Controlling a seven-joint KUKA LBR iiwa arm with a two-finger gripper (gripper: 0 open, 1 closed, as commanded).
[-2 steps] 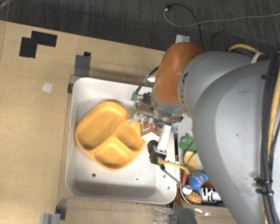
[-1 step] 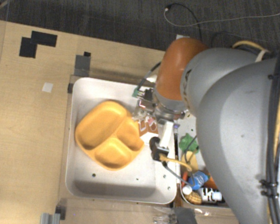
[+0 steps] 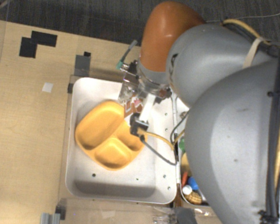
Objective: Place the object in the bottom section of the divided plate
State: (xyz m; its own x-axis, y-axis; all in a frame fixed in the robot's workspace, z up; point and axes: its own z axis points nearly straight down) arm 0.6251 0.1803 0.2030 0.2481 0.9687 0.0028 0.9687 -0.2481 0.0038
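In one bin [image 3: 119, 188]: one divided plate [image 3: 108, 135].

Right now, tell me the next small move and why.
Probably shift the gripper toward the lower edge of the picture, over the bottom section of the yellow divided plate. It sits over the plate's upper rim in the white bin, and I cannot tell whether it holds anything.

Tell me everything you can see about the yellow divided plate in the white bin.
The yellow divided plate, smooth and plastic-looking, lies flat and right side up in the shallow white bin, turned at an angle to the bin's walls. Raised ridges split it into one large section toward the upper left and smaller ones toward the lower right. Its rim is rounded. The arm's tool hangs over its upper right edge, hiding part of it; whether they touch is unclear.
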